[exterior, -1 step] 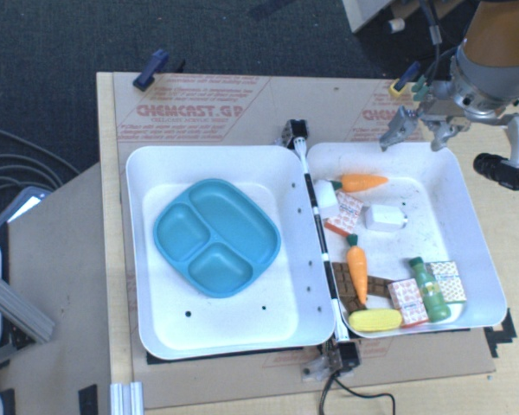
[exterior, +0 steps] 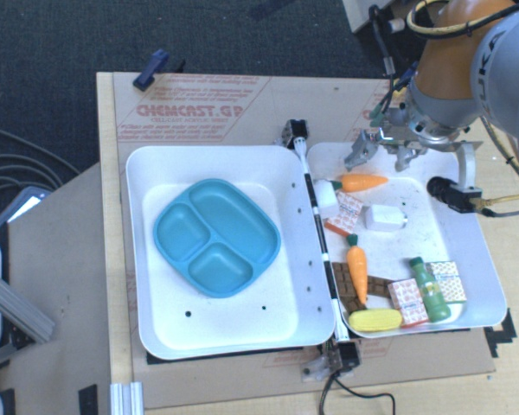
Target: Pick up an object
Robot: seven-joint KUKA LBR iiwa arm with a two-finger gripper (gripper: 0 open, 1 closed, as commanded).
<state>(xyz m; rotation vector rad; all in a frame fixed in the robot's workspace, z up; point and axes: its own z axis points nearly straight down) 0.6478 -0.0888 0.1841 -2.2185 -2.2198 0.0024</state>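
The gripper [exterior: 382, 150] hangs above the small orange plastic carrot [exterior: 364, 181], jaws apparently spread and empty; descending off-centre, they could nudge the carrot aside.

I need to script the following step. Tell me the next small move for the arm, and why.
Probably a short descent. The end effector hovers over the far end of the right bin, its fingers spread, with the orange carrot lying just in front of it and nothing between the fingers. Lowering and shifting slightly toward that carrot looks like the nearest pick.
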